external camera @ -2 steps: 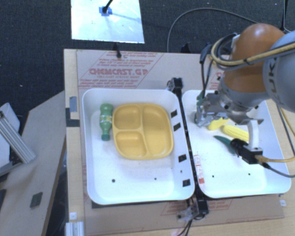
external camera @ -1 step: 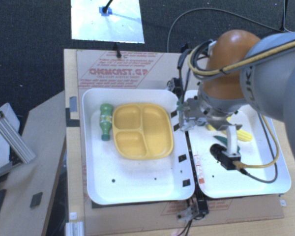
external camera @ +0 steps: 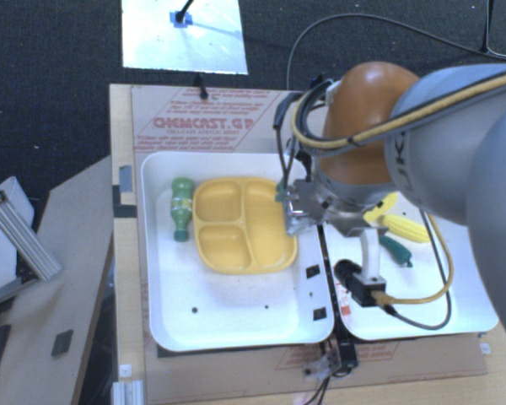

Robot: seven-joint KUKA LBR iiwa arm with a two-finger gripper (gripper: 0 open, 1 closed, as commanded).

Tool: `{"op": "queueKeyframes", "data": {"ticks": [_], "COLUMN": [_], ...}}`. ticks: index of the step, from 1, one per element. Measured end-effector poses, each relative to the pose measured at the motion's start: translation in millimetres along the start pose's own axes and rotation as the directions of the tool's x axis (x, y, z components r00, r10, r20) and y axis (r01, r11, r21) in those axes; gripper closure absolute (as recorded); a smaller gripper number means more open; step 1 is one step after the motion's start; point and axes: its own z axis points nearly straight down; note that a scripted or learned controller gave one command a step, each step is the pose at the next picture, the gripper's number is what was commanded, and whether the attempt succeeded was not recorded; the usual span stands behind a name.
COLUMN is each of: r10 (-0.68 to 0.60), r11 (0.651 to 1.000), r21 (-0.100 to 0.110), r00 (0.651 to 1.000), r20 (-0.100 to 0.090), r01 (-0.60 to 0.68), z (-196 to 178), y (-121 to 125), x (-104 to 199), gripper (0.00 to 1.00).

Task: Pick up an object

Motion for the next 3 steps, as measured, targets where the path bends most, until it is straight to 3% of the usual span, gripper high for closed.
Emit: {"op": "queueKeyframes", "data": {"ticks": [2,3], "r10": [0.003,0.004], "r11": [1.000,1.000], "r21": [-0.002,-0.001], "r00": [1.000,1.000], "r20": [0.001,0.001], "r01": [-0.003,-0.004], "z": [2.6,2.9], "y": [-1.3,-1.5], "x": [14.5,14.2], "gripper": [1.00,0.00]}}
